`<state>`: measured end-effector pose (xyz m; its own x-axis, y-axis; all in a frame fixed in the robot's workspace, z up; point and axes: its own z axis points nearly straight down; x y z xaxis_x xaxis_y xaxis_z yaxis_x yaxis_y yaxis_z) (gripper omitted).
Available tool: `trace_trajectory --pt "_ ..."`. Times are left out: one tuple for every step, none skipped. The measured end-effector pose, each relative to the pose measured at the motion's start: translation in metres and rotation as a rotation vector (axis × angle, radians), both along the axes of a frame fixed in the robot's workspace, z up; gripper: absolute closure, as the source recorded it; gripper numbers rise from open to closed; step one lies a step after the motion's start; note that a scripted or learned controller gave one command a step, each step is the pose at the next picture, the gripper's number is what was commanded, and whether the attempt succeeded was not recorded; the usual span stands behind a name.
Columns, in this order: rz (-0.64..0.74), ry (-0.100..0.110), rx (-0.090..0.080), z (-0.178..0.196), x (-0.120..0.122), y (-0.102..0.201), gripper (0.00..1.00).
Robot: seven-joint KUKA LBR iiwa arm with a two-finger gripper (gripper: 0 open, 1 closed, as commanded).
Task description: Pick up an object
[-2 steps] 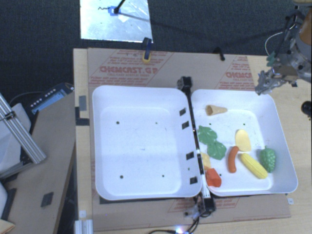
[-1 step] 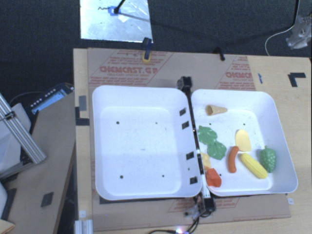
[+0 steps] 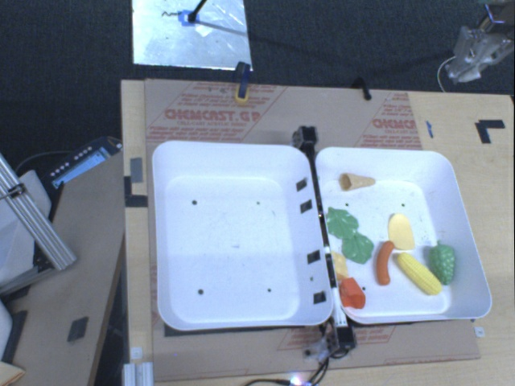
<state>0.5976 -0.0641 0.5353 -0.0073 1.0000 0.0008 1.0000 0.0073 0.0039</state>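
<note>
**Toy food gathered in the right bin**

The gripper (image 3: 480,48) is seen beyond the bench's far right corner; whether anything is grasped cannot be told. In the right bin (image 3: 459,191), a cone (image 3: 356,182) lies near the far edge, leaves (image 3: 349,233) by the left wall, and a sausage (image 3: 385,262), corn (image 3: 419,273) and grapes (image 3: 442,262) toward the near edge.

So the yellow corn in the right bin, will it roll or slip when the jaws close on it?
The corn looks long and rounded, so it may roll sideways if nudged. It looks like smooth toy plastic, so probably stiff, light, and a little slippery. It lies close beside the sausage and grapes, which could get bumped.
</note>
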Motion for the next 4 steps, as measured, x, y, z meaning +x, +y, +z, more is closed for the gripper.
trace_trajectory --pt "0.0 0.001 -0.001 -0.008 0.014 0.031 1.0" --pt "-0.001 0.0 0.0 0.0 0.022 0.062 1.0" --pt "0.0 0.001 -0.001 -0.01 0.035 0.093 1.0" --pt "-0.002 -0.001 -0.002 -0.014 0.072 0.099 1.0"
